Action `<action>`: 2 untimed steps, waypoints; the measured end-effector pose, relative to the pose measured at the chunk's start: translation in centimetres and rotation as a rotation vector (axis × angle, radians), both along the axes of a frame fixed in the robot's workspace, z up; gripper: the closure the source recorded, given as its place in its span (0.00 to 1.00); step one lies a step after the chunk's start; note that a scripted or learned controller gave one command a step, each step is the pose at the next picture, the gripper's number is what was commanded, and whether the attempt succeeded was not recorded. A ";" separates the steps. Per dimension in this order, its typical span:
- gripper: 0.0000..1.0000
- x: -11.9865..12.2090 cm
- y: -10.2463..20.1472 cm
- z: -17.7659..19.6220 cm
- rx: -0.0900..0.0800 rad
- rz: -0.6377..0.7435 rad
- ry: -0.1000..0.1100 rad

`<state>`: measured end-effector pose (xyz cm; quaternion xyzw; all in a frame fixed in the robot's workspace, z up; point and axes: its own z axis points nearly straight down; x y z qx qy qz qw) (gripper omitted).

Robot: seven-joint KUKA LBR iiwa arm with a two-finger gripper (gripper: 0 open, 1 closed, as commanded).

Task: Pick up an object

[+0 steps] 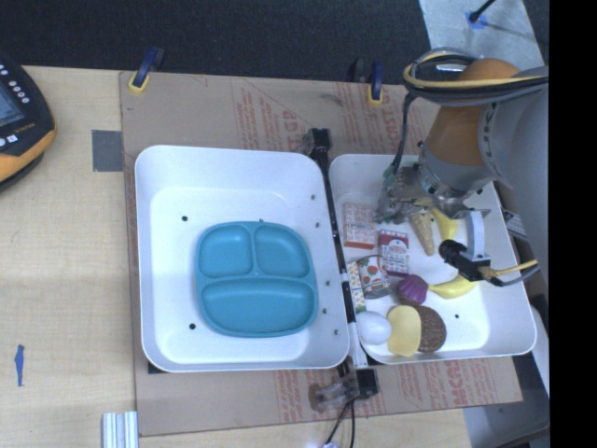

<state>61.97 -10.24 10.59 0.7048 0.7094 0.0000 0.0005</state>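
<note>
The right bin (504,334) holds several small items: a tan cone (423,232), a yellow banana (454,287), a purple piece (411,289), a yellow and brown round piece (417,329), a white egg (375,327) and small printed cards (360,225). My gripper (403,205) hangs low over the bin's far part, just left of the cone. The grey wrist with its orange band covers most of it.
A blue divided plate (255,279) lies in the left bin (168,185). A black and yellow cable (480,270) crosses the right bin's right side. A yellow and black device (19,124) sits at the bench's far left. Clamps hold the cardboard's edges.
</note>
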 end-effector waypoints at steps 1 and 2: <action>0.00 0.0 0.0 -0.1 0.000 0.001 0.001; 1.00 0.0 -0.1 1.0 0.000 0.004 0.002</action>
